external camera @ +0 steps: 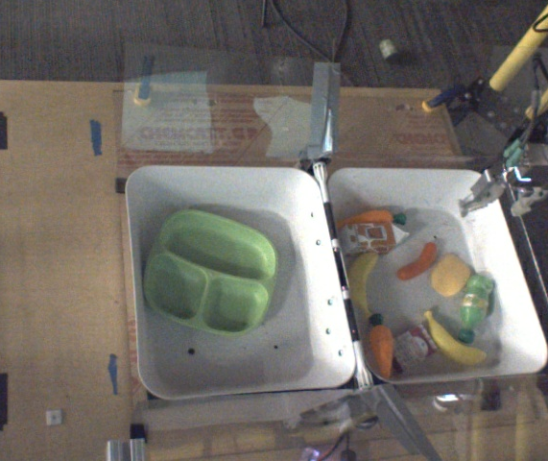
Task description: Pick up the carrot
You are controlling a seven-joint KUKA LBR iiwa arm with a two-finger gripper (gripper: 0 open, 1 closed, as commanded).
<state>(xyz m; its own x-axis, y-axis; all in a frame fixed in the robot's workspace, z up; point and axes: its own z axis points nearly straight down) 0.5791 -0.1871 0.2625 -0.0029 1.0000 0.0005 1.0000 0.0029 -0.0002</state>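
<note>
Gripper (482, 195) over right bin's (528, 286) far rim — carrot (381, 350) well apart.

Glossy plastic carrot (381, 350), smooth matt green tray (211, 272), white plastic bins (149, 219), bare wood bench (43, 286)

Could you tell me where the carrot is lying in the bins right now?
The carrot lies in the right bin, in its near-left corner, between a banana and a small packet.
</note>
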